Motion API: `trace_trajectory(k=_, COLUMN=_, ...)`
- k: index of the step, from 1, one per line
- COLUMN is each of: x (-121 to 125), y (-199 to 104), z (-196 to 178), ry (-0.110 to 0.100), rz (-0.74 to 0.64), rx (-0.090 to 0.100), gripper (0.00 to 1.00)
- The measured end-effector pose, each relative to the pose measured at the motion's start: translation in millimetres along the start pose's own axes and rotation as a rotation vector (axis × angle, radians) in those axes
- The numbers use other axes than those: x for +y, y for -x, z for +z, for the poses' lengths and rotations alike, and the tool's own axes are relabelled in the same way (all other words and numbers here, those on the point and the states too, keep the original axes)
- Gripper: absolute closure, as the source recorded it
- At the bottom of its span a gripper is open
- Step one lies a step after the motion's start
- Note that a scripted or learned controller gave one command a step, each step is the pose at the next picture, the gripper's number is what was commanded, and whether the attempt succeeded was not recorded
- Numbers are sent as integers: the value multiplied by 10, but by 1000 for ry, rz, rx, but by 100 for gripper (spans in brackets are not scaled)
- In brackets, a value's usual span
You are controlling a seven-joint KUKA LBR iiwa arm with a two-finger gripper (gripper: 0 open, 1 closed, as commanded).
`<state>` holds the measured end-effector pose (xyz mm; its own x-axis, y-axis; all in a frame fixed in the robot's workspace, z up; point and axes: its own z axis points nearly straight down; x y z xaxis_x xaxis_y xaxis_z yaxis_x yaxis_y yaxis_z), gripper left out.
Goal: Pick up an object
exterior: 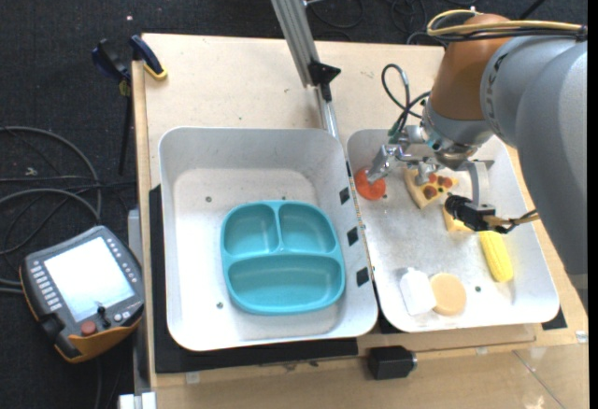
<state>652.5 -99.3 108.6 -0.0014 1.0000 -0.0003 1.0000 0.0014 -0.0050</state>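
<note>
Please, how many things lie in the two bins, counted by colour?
Teal: 1, divided plate
Red-orange: 1, small round thing
Yellow: 2, corn cob and red-spotted wedge
White: 1, small block
Tan: 1, disc
Total: 6

Teal plate [280, 258], 3 compartments (2 small at far side, 1 wide at near side), lies flat, right way up, approx. centre of left bin [187, 174].

All other items are in the right bin [397, 239]:
- Small orange-red round item [373, 187], far-left part, close to the bin's left wall.
- Pale yellow chunk w/ red spots [427, 190], just right of it; can't tell what it is.
- Another pale yellow bit [456, 222], mid-bin, partly hidden.
- Yellow corn cob [496, 254], lying flat, right side, lengthwise far-to-near.
- White block [415, 291] and tan round disc [449, 294], side by side, touching or nearly so, at near edge; block to the left.
</note>
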Motion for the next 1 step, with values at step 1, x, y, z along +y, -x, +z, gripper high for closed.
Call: trace_trajectory(k=1, x=35, y=9, z=69, ry=14, rz=0, rx=-4, gripper=0)
